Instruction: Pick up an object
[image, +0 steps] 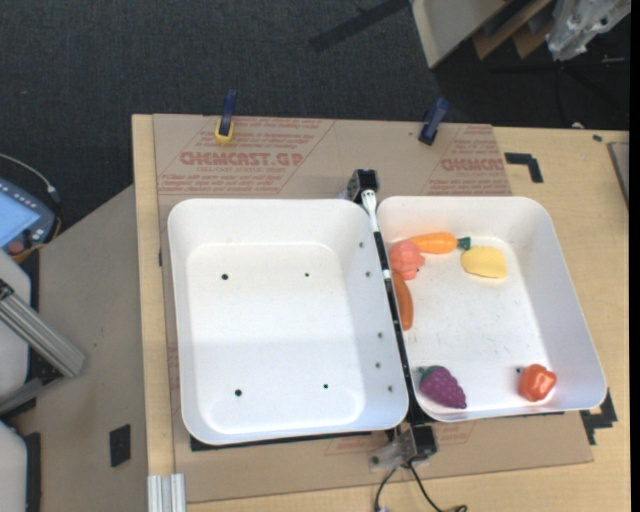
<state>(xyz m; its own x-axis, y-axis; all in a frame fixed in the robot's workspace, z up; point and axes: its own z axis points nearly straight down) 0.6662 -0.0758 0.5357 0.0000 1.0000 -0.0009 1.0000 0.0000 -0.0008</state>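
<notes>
The right bin (560, 290) holds several toy foods. An orange carrot (434, 242) lies near its back wall, with a yellow lemon-like piece (484, 263) just to its right. A pink peach-like piece (406, 259) rests against the left wall, and a long orange piece (403, 301) lies right in front of it along that wall. A purple bunch of grapes (442, 387) sits at the front left corner. A red pepper (538, 383) sits at the front right.
The left bin (200, 330) stands beside the right one, joined by a black hinge strip (385, 290). Both rest on a cardboard sheet (160, 180) held by a yellow clamp (226, 120) and a blue clamp (434, 120) at the back.
</notes>
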